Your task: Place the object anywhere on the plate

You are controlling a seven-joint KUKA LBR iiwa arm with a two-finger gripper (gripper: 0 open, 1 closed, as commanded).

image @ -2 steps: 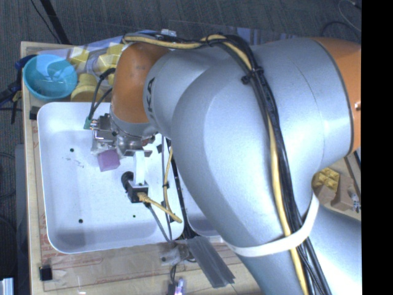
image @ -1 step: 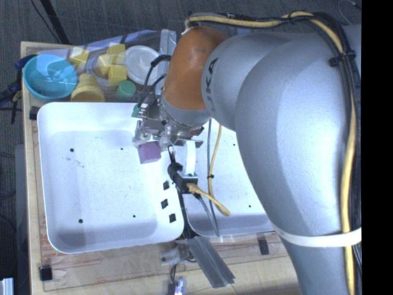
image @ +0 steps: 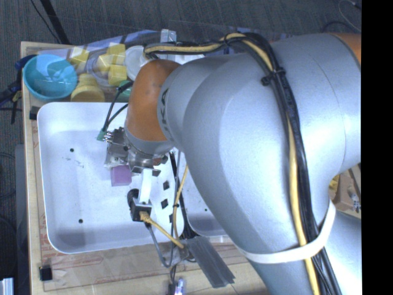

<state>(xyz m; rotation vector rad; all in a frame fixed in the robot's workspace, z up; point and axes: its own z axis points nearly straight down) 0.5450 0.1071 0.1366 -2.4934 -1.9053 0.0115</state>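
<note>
A small purple block (image: 121, 176) lies in the middle of the left white bin (image: 61, 183), right under my gripper (image: 116, 157). The gripper's metal head comes down from the orange-banded wrist (image: 146, 112) and overlaps the block's upper edge. Whether the block touches the bin floor or hangs from the gripper cannot be made out. The big grey arm (image: 264, 140) covers the right bin and most of the right half of the view.
Behind the left bin stand a blue bowl (image: 49, 75) and several yellow objects (image: 101, 72) in a bag. Cables (image: 163, 226) hang from the wrist over the bin's front rim. The bin's left part is bare white floor.
</note>
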